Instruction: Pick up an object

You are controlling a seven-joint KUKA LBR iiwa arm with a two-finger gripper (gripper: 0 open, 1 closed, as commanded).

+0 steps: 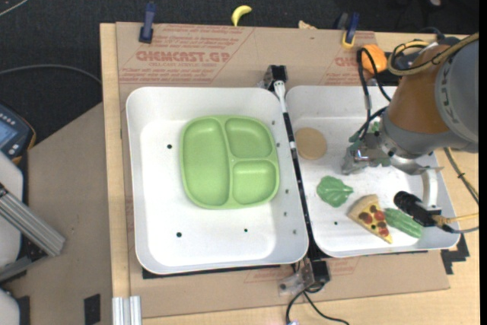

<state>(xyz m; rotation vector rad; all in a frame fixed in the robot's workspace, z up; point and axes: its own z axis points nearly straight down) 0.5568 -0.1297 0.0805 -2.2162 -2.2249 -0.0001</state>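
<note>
A smooth green divided plate [229,161] lies in the left white bin [152,240]. Right of it, the other bin [335,99] holds a round tan disc [310,142], leafy green piece [333,190] and pizza wedge [370,215]. The gripper [358,157] hovers above the leaf.

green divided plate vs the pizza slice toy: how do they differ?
The green divided plate lies in the left bin; the pizza slice toy lies in the right bin. The plate is far larger, one plain green, rounded, with three compartments; the slice is a small wedge, tan crust with red spots. Both lie flat, clear of the gripper.
</note>
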